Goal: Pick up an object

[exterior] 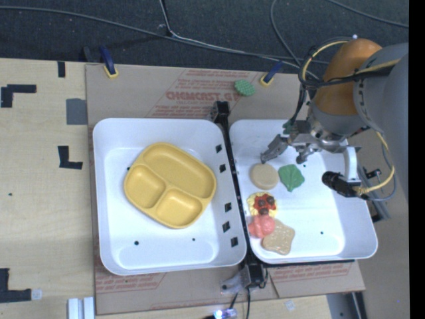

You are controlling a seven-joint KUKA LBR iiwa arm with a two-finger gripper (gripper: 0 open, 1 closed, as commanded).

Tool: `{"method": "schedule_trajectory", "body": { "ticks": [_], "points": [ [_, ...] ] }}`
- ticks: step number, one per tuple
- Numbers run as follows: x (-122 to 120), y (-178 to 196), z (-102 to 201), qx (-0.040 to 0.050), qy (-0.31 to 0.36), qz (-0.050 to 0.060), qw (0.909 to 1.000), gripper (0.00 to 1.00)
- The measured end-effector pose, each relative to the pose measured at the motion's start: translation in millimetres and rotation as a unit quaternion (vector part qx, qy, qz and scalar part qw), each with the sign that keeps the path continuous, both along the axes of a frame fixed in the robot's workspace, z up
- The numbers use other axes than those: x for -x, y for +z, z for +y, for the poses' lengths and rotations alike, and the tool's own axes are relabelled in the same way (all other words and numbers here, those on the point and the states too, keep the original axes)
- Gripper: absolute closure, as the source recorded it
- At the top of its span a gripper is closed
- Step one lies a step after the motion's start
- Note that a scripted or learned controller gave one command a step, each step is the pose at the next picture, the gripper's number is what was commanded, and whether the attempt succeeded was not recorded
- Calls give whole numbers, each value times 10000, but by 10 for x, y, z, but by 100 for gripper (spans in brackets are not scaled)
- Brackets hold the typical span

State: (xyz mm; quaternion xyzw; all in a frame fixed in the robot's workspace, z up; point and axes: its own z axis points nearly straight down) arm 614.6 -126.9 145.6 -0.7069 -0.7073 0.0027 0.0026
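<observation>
While the pincer (287, 151) hangs spread wide and holding nothing, a crinkled green leaf toy (291, 177) lies just below it.

Arm: single, grey, entering from the right side of the camera view, its bulky upper housing occupying the upper right corner. Orange band (345, 78): rounded, set just above the wrist, with cables looping around and over it. Wrist: angled downward and to the left, ending in a metallic mount. Gripper (289, 153): two-finger type, pointing down and left from the wrist; jaws spread apart, one finger (272, 151) reaching further left, the other nearer the wrist, with a visible gap and nothing between them. Side attachment: a black cylindrical piece (339, 183) projecting below the wrist, cable attached.
</observation>
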Motion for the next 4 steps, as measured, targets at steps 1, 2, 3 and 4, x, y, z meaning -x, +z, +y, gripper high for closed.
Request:
{"method": "schedule_trajectory", "body": {
  "ticks": [1, 2, 3, 4],
  "points": [
    [-2, -440, -3, 1, 4, -9, 10000, 0],
    [-13, -312, 3, 2, 12, -24, 10000, 100],
    [-96, 167, 65, 1, 7, -55, 10000, 100],
    [-140, 597, 53, 3, 4, -52, 10000, 100]
  ]
}}
